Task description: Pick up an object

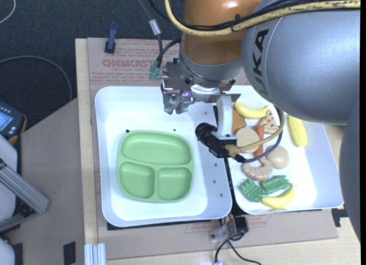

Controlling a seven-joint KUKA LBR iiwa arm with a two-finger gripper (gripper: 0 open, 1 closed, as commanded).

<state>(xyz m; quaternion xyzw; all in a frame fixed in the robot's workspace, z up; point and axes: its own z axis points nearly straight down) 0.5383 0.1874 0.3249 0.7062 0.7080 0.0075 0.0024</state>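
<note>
My gripper (pixel 175 105) hangs over the far part of the left bin (pixel 108 144), above bare white floor just behind a green divided plate (pixel 155 165). Nothing shows in it. The right bin (pixel 320 167) holds a heap of toy food: a yellow banana (pixel 251 110) at the back, a corn cob (pixel 297 131) to the right, an orange-red piece (pixel 266 125), beige round pieces (pixel 278 157), green vegetables (pixel 264 187) and a second banana (pixel 278 200) at the front. The arm's big grey body hides the far right of that bin.
The bins sit on a brown cardboard sheet (pixel 128 61). A blue clip (pixel 110 38) lies at its far left corner. The plate fills most of the left bin's middle and front. Yellow and black cables (pixel 171 7) hang by the wrist.
</note>
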